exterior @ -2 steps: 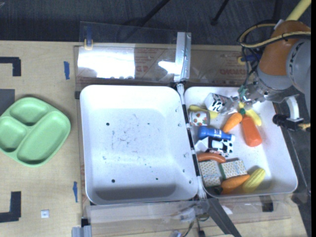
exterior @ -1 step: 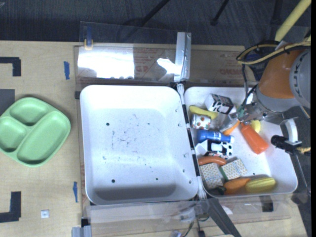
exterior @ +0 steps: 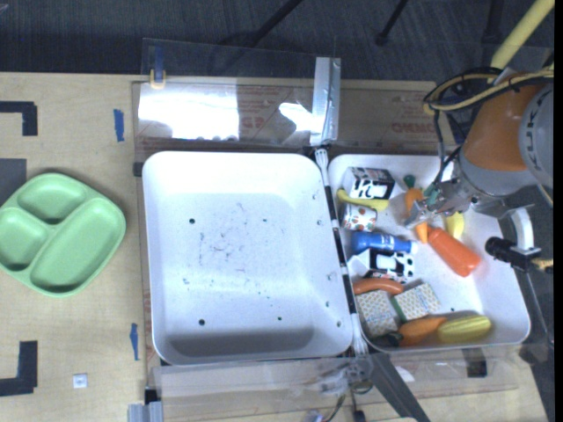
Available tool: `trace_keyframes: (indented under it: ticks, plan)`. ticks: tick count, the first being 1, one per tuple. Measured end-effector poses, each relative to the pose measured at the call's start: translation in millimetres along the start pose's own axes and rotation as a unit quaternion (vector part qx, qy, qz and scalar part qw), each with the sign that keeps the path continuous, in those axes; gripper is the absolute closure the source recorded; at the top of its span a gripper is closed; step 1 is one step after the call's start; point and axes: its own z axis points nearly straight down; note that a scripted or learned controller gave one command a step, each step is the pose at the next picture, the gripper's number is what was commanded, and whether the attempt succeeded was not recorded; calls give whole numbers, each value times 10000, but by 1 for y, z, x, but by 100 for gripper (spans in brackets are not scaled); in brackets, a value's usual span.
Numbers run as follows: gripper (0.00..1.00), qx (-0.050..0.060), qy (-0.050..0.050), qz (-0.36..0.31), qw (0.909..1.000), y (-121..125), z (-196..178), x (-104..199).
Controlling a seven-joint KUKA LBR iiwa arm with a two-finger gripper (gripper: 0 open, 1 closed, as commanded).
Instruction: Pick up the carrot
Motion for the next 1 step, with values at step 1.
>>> trace_keyframes:
  ticks: [1]
  plan:
    - [100, 13, -3, -303, 9995, 33, -87, 35]
